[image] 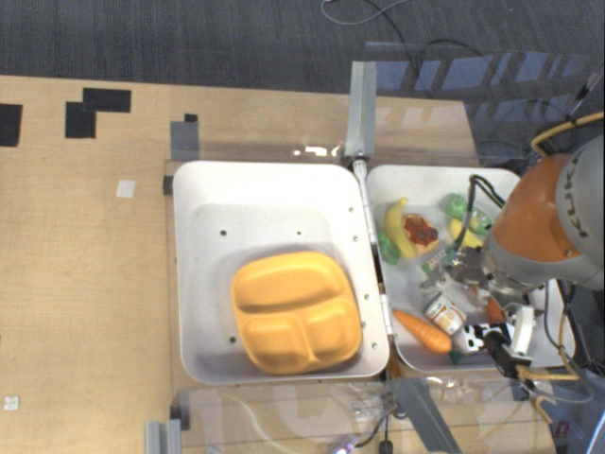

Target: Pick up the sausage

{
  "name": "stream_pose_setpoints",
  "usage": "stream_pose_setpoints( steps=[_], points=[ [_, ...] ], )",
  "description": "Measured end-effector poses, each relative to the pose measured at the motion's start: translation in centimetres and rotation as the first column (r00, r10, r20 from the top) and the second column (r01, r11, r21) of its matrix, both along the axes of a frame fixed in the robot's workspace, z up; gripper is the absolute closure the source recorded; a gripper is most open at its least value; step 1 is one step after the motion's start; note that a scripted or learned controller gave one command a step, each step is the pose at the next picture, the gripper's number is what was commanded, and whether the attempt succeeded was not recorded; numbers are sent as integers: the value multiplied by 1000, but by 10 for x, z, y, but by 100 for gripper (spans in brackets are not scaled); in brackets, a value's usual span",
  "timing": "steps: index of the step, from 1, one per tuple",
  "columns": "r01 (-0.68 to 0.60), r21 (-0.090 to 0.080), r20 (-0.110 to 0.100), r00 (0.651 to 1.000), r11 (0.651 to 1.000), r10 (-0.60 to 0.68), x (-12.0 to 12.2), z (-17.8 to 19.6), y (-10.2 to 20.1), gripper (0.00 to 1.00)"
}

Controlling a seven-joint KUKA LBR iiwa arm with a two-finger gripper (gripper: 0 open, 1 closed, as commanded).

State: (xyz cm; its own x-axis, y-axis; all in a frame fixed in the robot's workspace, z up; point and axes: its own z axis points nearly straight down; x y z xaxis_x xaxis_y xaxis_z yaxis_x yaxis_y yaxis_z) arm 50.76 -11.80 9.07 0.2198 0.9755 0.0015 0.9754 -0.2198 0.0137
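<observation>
While your grey-and-orange arm (544, 220) hangs low over the right white bin (408, 348), the claw's state can't be read. A reddish-brown sausage-like piece (419, 229) lies beside the yellow banana (395, 230), apparently ungrasped; the pickup remains.

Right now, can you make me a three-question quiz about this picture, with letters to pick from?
1. Where is the yellow tray?
A. left bin
B. right bin
C. on the floor

2. What colour is the carrot?
A. blue
B. orange
C. white

3. How does the banana lie?
A. inside the right bin
B. on the yellow tray
C. outside both bins

Answers: 1 A, the tray sits in the left bin. 2 B, it looks orange. 3 A, it lies near that bin's left wall.
</observation>
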Motion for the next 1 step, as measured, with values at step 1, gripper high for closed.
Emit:
stream_pose_setpoints(
  steps=[1],
  points=[
    [-48,2,-8,999,999,48,21,95,67,0]
  ],
)
